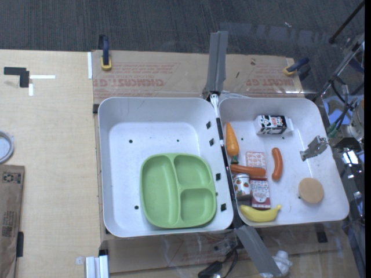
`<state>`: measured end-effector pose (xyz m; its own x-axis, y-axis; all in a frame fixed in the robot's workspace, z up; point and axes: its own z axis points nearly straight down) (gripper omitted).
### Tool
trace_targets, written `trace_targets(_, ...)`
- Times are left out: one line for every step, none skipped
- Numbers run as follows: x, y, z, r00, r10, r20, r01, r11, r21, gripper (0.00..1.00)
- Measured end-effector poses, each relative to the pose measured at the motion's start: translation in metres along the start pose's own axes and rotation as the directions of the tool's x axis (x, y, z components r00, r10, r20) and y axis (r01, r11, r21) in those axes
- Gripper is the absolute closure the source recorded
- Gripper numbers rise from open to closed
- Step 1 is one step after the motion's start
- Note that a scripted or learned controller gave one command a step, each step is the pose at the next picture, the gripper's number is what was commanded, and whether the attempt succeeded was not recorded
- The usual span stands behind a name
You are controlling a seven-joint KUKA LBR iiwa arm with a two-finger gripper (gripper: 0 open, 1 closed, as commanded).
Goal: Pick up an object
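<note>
The right bin [324, 213] holds several toy foods. A black-and-white carton [272, 124] lies at the back. An orange carrot [232, 141] rests along the left wall. A red sausage [277, 163] lies upright in the middle, with a second sausage [248, 170] to its left by a small pink box [255, 157]. A can [242, 186], a red box [260, 193] and a banana [260, 213] sit at the front left. A round tan bun [311, 190] is at the front right. My gripper [313, 147] hangs over the bin's right side, above bare floor between sausage and bun, with nothing in it.
The left bin [116, 155] holds a green divided plate [178, 190]. A grey post [217, 62] stands behind the seam between the bins. Clamps [105, 59] sit on the cardboard at the back. A tape roll [4, 147] lies at the far left.
</note>
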<state>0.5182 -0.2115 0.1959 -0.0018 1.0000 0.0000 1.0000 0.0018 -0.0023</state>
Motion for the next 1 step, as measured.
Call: trace_targets(0.0555, 0.0265, 0.1046, 0.999, -0.044, 0.0, 0.044, 0.999, -0.001, 0.0)
